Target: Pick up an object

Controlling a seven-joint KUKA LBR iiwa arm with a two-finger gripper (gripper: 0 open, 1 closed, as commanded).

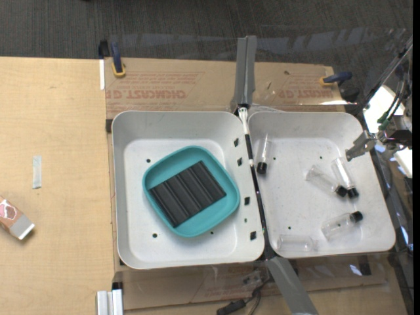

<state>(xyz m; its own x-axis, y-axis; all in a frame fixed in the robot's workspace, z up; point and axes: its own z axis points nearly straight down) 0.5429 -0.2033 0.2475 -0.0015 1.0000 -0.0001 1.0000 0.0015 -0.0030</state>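
you've got the gripper [359,151] at the right bin's [289,126] right rim, beside clear vials [343,178]; can't tell finger state.

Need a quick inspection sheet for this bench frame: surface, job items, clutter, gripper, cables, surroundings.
Surface: two shallow white bins, left bin and right bin, on brown cardboard.
Job's things: teal plastic tray with a dark ribbed insert in the left bin; clear plastic vials with black caps scattered in the right bin.
Clutter: small red-and-white packet on the wooden bench at left.
Grippers: gripper over the right bin's right edge; jaws too small to judge.
Cables: dark cable below the bins.
Surroundings: dark carpet; clamps on the cardboard.
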